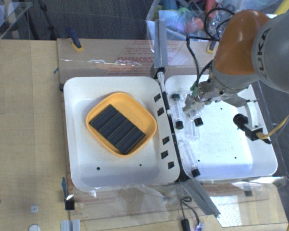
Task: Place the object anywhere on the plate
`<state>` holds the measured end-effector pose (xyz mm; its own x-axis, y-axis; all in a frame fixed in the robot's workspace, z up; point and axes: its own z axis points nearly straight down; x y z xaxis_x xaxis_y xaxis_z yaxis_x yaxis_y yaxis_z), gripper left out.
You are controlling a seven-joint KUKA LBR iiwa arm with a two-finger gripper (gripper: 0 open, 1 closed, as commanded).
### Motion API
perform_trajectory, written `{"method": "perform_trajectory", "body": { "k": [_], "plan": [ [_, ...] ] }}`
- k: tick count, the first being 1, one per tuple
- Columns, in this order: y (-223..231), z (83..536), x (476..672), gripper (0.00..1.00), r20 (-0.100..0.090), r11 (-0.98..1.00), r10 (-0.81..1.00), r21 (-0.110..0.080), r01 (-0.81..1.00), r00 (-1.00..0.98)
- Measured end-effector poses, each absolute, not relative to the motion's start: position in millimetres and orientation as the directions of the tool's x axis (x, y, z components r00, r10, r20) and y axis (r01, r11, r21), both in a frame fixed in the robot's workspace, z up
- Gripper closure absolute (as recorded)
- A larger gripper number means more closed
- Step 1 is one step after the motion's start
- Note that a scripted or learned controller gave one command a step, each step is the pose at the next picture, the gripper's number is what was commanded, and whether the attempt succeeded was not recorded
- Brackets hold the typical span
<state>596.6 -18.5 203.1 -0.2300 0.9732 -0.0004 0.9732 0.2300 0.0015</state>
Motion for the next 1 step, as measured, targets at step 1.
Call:
{"method": "perform_trajectory", "body": {
  "k": [1],
  "plan": [
    [27.4,197.4,618.1,1.0,-0.001,0.362,0.932,0.002,0.932,-0.362]
  ]
}}
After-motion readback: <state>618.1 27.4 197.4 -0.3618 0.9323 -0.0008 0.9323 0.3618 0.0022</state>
